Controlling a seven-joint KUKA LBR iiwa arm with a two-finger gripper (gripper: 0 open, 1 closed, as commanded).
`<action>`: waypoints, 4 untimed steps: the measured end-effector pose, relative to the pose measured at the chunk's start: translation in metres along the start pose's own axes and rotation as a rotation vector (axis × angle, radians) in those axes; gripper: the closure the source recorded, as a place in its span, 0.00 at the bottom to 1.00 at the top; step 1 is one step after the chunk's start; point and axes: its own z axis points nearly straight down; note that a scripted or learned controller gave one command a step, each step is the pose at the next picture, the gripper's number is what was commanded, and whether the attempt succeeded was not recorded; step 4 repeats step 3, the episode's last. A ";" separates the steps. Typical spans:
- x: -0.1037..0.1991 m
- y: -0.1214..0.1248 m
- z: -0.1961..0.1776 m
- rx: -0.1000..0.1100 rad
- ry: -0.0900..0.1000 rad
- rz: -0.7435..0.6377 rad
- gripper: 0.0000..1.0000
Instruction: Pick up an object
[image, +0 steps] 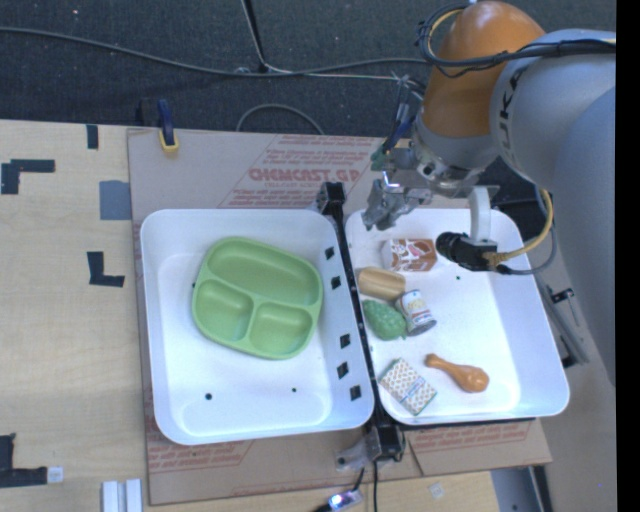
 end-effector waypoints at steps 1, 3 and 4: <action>0.046 -0.009 0.017 0.000 0.000 0.000 1.00; 0.098 -0.014 0.013 -0.003 0.000 0.002 0.00; 0.098 -0.014 0.013 -0.003 0.000 0.002 0.00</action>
